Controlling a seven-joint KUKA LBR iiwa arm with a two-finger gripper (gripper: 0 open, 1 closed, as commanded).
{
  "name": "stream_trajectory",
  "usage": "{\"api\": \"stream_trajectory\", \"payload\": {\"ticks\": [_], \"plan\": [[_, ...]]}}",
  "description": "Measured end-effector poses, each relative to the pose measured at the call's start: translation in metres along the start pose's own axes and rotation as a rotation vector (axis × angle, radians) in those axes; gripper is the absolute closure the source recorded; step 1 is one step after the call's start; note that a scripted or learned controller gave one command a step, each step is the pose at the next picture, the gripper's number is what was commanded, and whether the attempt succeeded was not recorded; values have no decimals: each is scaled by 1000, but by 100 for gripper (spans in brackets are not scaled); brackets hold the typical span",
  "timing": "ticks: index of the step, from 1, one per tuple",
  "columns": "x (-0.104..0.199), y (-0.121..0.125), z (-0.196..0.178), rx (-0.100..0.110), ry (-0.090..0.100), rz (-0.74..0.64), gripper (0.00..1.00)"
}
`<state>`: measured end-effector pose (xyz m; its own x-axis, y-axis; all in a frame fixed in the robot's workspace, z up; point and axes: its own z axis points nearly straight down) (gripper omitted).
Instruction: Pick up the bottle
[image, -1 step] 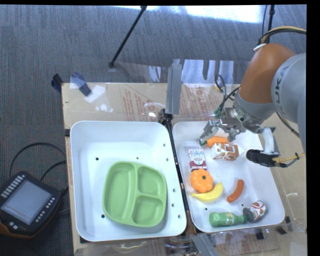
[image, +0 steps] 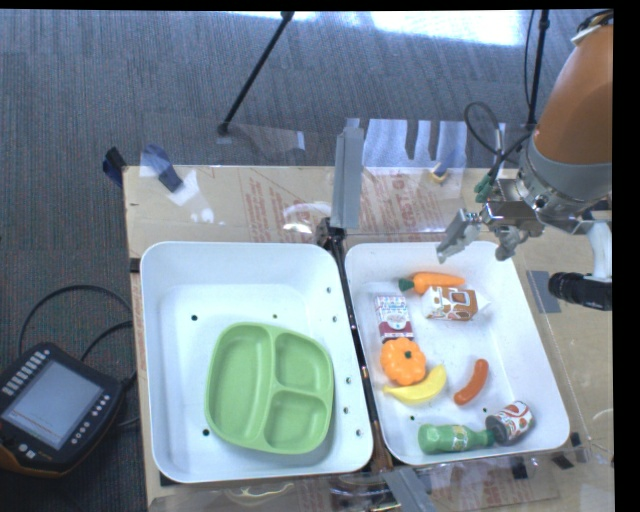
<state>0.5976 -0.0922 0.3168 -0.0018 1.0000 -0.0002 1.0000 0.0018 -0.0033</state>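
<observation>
The green bottle (image: 455, 437) lies on its side at the front of the right bin (image: 530, 345), its cap end touching a red and white can (image: 510, 422). My gripper (image: 483, 240) hangs over the bin's far rim, well behind the bottle, near the carrot (image: 432, 282). Its two fingers are spread apart with nothing between them, so it is open.
The right bin also holds a small carton (image: 452, 303), a red and white packet (image: 394, 318), an orange pumpkin (image: 402, 361), a banana (image: 420, 387) and a sausage (image: 472, 381). A green divided plate (image: 270, 388) sits in the left bin (image: 180, 290). A teach pendant (image: 50, 405) rests on the floor at left.
</observation>
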Motion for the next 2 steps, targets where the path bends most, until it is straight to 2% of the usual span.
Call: {"api": "stream_trajectory", "payload": {"ticks": [1, 2], "plan": [[1, 1, -7, 5, 0, -4, 100], [72, -8, -119, 1, -1, 123, 100]]}}
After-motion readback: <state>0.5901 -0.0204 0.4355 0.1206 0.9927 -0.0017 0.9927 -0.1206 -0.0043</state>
